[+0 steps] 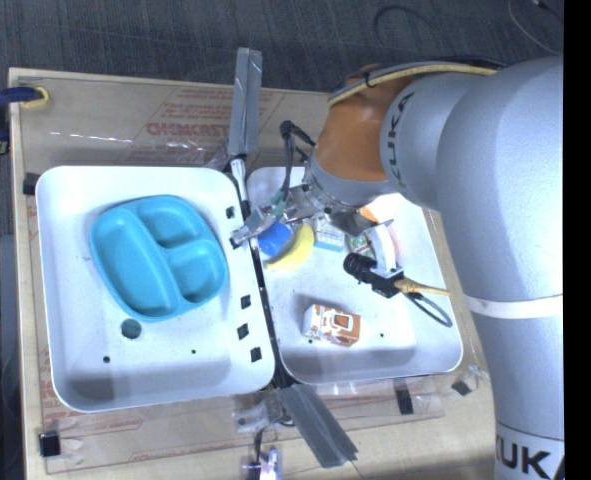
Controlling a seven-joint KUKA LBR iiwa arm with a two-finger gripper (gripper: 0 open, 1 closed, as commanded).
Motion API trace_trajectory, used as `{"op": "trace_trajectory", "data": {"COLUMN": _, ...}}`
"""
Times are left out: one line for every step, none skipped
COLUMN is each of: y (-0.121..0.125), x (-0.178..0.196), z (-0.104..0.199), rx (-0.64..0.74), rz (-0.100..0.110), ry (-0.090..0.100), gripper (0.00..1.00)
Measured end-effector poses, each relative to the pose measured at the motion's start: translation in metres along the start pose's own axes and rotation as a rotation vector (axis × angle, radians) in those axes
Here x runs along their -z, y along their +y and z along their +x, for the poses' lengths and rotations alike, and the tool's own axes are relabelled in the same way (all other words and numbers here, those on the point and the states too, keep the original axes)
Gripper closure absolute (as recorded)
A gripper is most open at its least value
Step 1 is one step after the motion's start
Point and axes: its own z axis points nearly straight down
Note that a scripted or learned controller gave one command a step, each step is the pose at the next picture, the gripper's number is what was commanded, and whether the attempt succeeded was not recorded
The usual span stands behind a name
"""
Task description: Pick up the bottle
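Observation:
The gripper [253, 230] hangs low over the left edge of the right bin [430, 343], against the wall between the two bins. Directly beside its tip lies a blue and yellow thing [287, 247], which looks like the bottle: a blue end toward the gripper and a yellow body behind it. It touches or nearly touches the gripper tip, and I cannot tell whether it sits between the fingers. The wrist and the orange band cover the back of the right bin.
An orange and white packet [332, 324] lies near the front of the right bin. A white and red item [383, 232] and a small blue-white item [327, 234] sit under the wrist. The left bin [70, 368] holds a blue divided plate [160, 255] and a small teal disc [131, 329].

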Motion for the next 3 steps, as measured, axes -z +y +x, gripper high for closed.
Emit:
{"op": "trace_trajectory", "data": {"y": 0.012, "x": -0.009, "z": -0.014, "rx": 0.084, "rz": 0.006, "ry": 0.028, "gripper": 0.00}}
{"op": "trace_trajectory", "data": {"y": 0.015, "x": -0.009, "z": -0.017, "rx": 0.097, "rz": 0.011, "ry": 0.035, "gripper": 0.00}}
{"op": "trace_trajectory", "data": {"y": 0.030, "x": 0.062, "z": -0.006, "rx": 0.143, "rz": 0.033, "ry": 0.000, "gripper": 0.00}}
